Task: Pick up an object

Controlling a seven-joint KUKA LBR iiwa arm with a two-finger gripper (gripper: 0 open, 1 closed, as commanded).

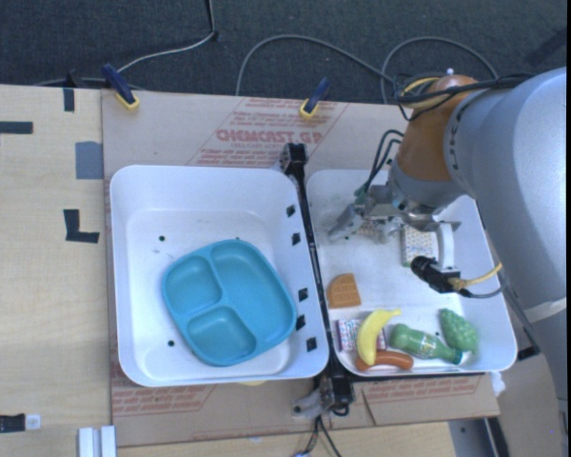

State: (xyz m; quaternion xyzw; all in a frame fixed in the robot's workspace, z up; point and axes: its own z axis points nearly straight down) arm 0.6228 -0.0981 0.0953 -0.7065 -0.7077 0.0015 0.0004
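The grey two-finger gripper (345, 225) hangs over the upper part of the right white bin (495, 284), fingers spread apart and holding nothing. Low in that bin's frame-bottom corner lies a yellow plastic banana (373, 333), long axis running from lower left to upper right. Just right of it lies a green plastic bottle (421, 342), long axis nearly horizontal.

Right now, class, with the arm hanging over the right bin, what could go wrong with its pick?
1. The pincer hangs over bare floor of the right bin, apart from the food, so it may well close on nothing.
2. The banana, green bottle and sausage lie packed together at the near edge; a grab there could shove neighbours or catch two.
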